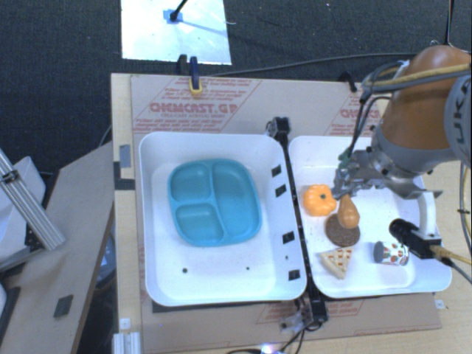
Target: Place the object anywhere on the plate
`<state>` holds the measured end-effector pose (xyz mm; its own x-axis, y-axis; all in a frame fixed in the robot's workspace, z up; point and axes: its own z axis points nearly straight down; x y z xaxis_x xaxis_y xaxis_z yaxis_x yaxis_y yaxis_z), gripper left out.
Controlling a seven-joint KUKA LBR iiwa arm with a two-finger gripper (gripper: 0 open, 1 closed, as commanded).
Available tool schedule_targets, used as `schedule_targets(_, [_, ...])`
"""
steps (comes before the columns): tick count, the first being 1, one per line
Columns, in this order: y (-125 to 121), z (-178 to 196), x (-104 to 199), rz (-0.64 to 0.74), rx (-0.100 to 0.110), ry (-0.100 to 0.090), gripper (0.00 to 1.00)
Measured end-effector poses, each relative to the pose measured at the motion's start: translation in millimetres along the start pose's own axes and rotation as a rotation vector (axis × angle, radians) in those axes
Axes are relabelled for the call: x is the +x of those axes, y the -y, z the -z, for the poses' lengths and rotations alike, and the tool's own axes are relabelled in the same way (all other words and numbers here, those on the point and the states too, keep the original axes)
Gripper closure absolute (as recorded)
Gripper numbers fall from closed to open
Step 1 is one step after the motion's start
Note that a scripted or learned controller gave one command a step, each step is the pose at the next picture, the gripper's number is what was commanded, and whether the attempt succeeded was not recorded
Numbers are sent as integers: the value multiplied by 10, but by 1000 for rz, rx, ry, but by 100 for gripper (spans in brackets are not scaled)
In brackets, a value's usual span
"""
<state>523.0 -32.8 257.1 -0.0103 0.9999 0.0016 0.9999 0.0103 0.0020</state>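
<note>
We logged the blue plate [214,201], with its three compartments, lying flat in the left bin [158,271] and bare of any item. All other positions below are given relative to this plate.

Well to the right of the plate, across the wall shared by the two bins, the right bin [431,275] held five items. The orange pumpkin [320,200] sat closest to the plate, just past the dividing wall. Just beyond it a brown pear [348,212] stood touching or overlapping a dark round cookie [342,232]. Further toward the near edge lay a waffle wedge [336,261], and farthest from the plate a small patterned cup [390,254] lay on its side.

The tool [346,183] hung over the right bin, right of the plate, just above and beside the pumpkin and the pear. We could not tell whether it was released or clenched; the metal parts were too small and cluttered. We saw nothing gripped in it.

The arm [424,105] entered from the far side away from the plate. The bins rested on a table [192,102] covered by printed board.
</note>
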Motion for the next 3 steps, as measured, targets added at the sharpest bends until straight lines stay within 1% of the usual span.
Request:
schedule_targets(1, [50, -30, 508, -1, 1, 1, 100])
schedule_targets(2, [-22, -193, 935, -2, 2, 0, 100])
schedule_targets(3, [-49, -361, 1521, -1, 2, 0, 100])
